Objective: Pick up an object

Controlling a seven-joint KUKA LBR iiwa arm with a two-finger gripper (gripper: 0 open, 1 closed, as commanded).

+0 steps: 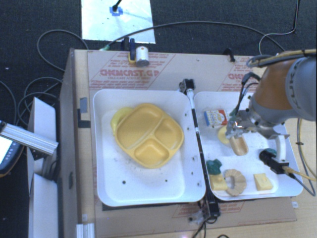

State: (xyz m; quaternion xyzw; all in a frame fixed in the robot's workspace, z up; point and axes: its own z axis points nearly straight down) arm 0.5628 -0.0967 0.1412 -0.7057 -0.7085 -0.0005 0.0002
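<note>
Camera view looks down on a bench (163, 69) with two white bins, and the pick looks barely begun, with nothing plainly lifted so far. The arm reaches into the right bin (250, 161) and its gripper (236, 133) sits low over the upper middle of that bin, right above a tan piece (239, 146) shaped like a small bread roll. A pale yellow lump (223, 135) lies just to the left of it. The tan piece appears to rest on the bin floor touching or just under the gripper's tip. From this slant I cannot tell whether the gripper is clenched or released, or whether it has any hold on the piece. The other candidates all lie flat in the same bin: a small red and white carton (215, 117) near the top left corner, a green lump (214, 166) by the dividing wall, a yellow block (218, 183) below it, a tan ring (236, 181) touching that block, and a yellow cube (263, 181) further right. The left bin (148, 185) holds a yellow divided plate (148, 135), well apart from the arm. Judging from this, the approach is done and the gripper is lined up on the tan piece. What is left is a firm grasp and the lift clear of the bin, so most of the task lies ahead.
</note>
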